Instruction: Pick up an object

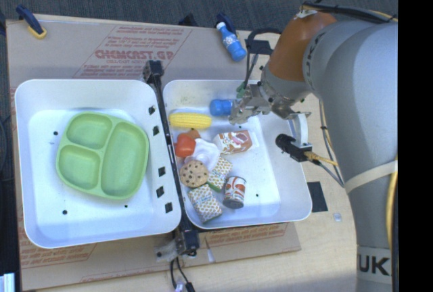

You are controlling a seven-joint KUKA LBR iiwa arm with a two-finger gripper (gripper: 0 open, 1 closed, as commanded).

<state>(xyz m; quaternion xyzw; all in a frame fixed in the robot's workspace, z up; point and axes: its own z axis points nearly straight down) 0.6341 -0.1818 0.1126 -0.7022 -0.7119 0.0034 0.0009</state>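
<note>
Grey arm (358, 101) with orange band (298, 44) comes in from the right, big in view, wrist over the right bin (287, 199). Gripper (241, 111) sits low at the far part of that bin, just right of a blue object (220, 107); can't tell if the jaws are open or closed, nothing visibly between them. Yellow corn (189, 120) lies left of the blue object, red-orange piece (185, 144) below it. Nearer: packet with red print (235, 142), cookie (194, 174), patterned box (204, 203), small can (234, 192), all clustered on the bin's left side. Left bin (34, 216) holds a green divided plate (103, 155). Blue bottle (231, 42) lies on cardboard (128, 47) beyond the bins
</note>
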